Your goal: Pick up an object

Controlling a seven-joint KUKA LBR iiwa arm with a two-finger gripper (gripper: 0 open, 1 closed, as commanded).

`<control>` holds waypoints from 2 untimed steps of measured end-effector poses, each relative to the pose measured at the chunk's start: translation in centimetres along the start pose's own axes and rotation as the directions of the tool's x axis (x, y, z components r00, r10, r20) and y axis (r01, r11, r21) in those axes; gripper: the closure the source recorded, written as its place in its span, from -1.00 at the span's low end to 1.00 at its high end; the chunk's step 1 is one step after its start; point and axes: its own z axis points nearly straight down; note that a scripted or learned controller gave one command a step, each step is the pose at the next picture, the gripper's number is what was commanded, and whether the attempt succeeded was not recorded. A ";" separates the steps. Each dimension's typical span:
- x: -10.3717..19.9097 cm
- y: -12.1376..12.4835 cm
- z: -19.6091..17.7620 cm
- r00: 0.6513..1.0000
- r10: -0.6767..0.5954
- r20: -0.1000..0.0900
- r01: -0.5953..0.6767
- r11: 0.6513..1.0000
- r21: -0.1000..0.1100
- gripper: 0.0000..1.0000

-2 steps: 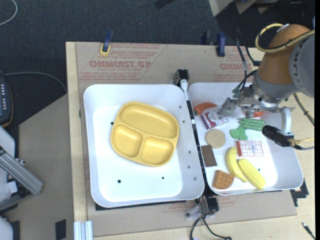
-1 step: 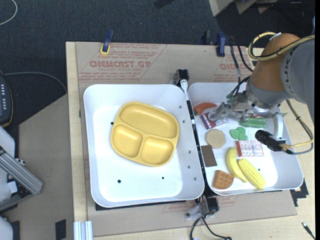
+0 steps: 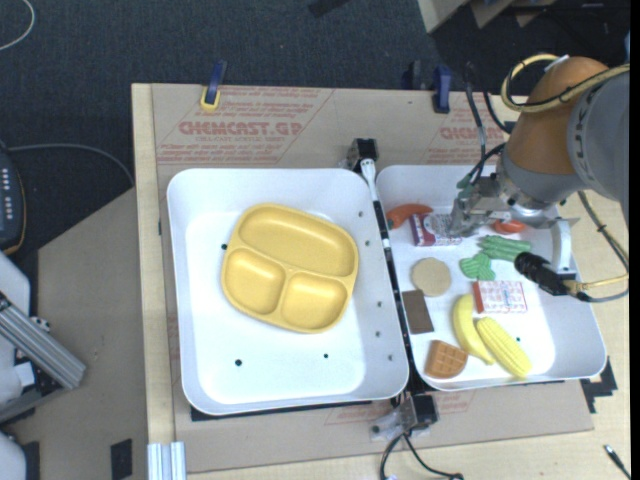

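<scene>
Arm down in the right bin [image 3: 580,353] — toy food scattered under it.

A yellow divided plate [image 3: 289,267] sat in the left bin [image 3: 200,298]. Rightward lay a brown bar [image 3: 417,311], a waffle [image 3: 446,359], a round cookie [image 3: 432,276], bananas [image 3: 470,326] and corn [image 3: 504,346]. The gripper [image 3: 462,216] hovered low over a red-and-white packet [image 3: 424,229] — whether it had closed, I couldn't tell.

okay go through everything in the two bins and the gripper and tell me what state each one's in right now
Gripper: low in the right bin, fingers hidden.
Yellow divided plate: upright, compartments bare, left bin.
Banana: lying flat.
Corn cob: lying flat, against the banana.
Round cracker: flat.
Brown bar: flat.
Waffle piece: flat by the front rim.
Green toy: lying loose.
</scene>
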 end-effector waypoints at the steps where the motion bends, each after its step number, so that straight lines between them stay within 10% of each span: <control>1: 0.2 0.2 -6.5 1.000 0.000 0.002 0.000 1.000 0.008 1.00; 2: 0.2 0.5 -11.9 1.000 0.000 0.003 0.000 1.000 0.007 1.00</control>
